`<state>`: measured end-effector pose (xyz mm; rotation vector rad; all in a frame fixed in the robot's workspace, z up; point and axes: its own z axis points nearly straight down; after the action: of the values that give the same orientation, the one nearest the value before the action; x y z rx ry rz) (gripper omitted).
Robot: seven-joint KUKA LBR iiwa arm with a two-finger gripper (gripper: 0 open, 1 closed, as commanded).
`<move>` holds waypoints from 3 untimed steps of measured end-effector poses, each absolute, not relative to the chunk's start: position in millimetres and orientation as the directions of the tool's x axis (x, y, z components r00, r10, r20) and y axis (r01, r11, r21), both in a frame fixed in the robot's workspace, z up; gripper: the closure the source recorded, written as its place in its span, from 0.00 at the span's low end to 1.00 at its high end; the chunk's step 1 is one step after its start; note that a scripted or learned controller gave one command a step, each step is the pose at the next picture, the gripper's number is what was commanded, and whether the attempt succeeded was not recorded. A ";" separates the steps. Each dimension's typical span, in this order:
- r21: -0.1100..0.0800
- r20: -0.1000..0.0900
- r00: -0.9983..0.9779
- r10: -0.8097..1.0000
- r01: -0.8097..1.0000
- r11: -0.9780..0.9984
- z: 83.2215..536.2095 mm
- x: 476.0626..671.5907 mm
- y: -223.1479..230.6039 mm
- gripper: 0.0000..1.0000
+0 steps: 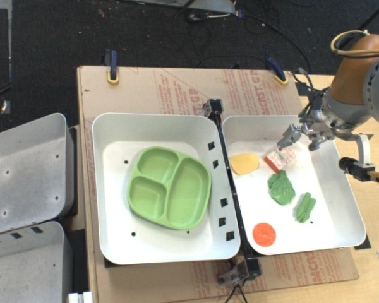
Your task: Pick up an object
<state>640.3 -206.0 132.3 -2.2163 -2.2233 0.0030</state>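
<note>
Nearest to the camera, an orange round piece (264, 234) is lying in the right bin (341, 232), in front of the green broccoli-like piece (281, 188). Around that green piece, a green pod (305, 207) is lying to its right, a yellow piece (244, 163) to its upper left and a red-and-white packet (281, 158) just behind it. The gripper (298, 133) is hovering just above that packet; I cannot tell how it stands, while the green divided plate (169, 187) is resting in the left bin (114, 232).
</note>
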 end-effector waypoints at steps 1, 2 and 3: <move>0.007 -0.001 -0.003 1.000 1.000 0.003 95.1 642.8 -205.8 0.00; 0.017 -0.005 -0.005 1.000 1.000 0.005 110.6 646.0 -205.8 1.00; 0.008 -0.003 -0.003 1.000 1.000 0.003 169.9 656.7 -208.7 1.00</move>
<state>656.7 -208.7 169.9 -2.2233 -2.2300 -0.0052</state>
